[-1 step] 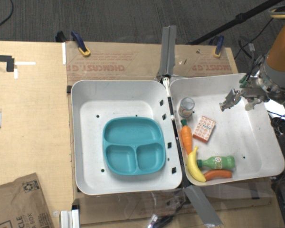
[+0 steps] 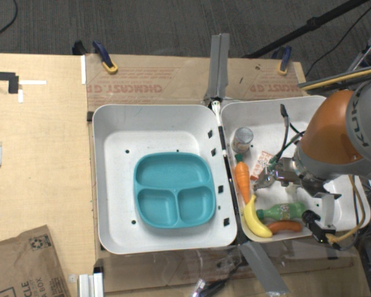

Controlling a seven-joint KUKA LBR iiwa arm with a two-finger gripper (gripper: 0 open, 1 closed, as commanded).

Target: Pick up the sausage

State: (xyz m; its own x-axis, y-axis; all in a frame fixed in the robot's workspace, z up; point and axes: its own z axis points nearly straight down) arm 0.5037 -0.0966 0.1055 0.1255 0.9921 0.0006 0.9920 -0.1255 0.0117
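Observation:
The sausage (image 2: 285, 226) is a short reddish-brown link lying along the front wall of the right bin (image 2: 263, 111). It lies just in front of a green bottle (image 2: 282, 213) and to the right of a banana (image 2: 254, 219). My gripper (image 2: 267, 178) hangs over the middle of the right bin, behind and a little left of the sausage and apart from it. It points left toward a carrot (image 2: 242, 177). Nothing can be seen held in it. The orange-banded wrist (image 2: 331, 135) covers the bin's right part.
A small can (image 2: 242, 138) and a red-and-white packet (image 2: 261, 161) lie at the back of the right bin. The left bin (image 2: 111, 166) holds a teal divided plate (image 2: 149, 163). Cardboard and clamps lie behind the bins.

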